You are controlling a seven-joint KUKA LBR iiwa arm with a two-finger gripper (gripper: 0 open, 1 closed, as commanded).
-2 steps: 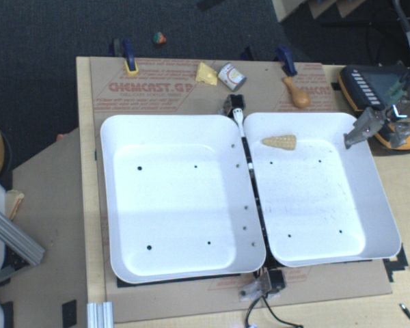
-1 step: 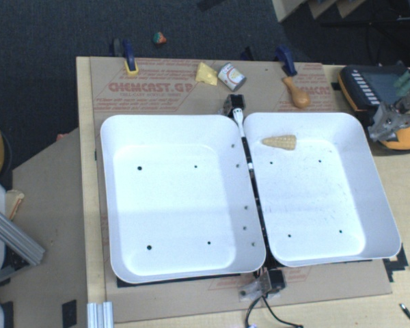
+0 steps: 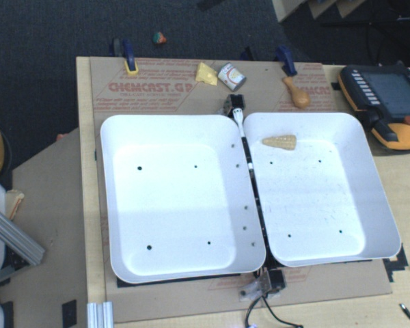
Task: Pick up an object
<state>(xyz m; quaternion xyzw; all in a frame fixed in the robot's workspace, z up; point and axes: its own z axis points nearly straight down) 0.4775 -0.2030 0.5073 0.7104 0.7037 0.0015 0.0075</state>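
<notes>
hand: whether wide, narrow or holding anything cannot be told, so places below are given by the bins and the side the arm reaches in from.

task item: one small yellow ridged piece, like a corn cob (image 3: 279,141). it lies flat on the floor of the right bin (image 3: 321,203), in the far corner next to the seam between the bins. its long axis runs across the bin, roughly parallel to the far rim. the narrower end points toward the left bin (image 3: 171,203) and the blunt end toward the arm's side. nothing touches it or lies over it, and the bin floor around it is bare apart from small dark dots.

surroundings:
- printed brown cardboard sheet (image 3: 157,87) under both bins, on the tabletop (image 3: 403,197).
- yellow wedge (image 3: 206,74) and small white block (image 3: 231,76), just beside each other on the cardboard beyond the bins.
- orange-brown pear-shaped piece (image 3: 296,93), beyond the right bin's far rim.
- two blue clamps (image 3: 129,55) (image 3: 284,59) at the cardboard's far edge.
- black fitting (image 3: 236,104) at the far end of the seam.
- dark handheld pendant (image 3: 386,101) with an orange edge, past the right bin's far corner on the arm's side.
- cables (image 3: 266,285) at the near end of the seam.
</notes>
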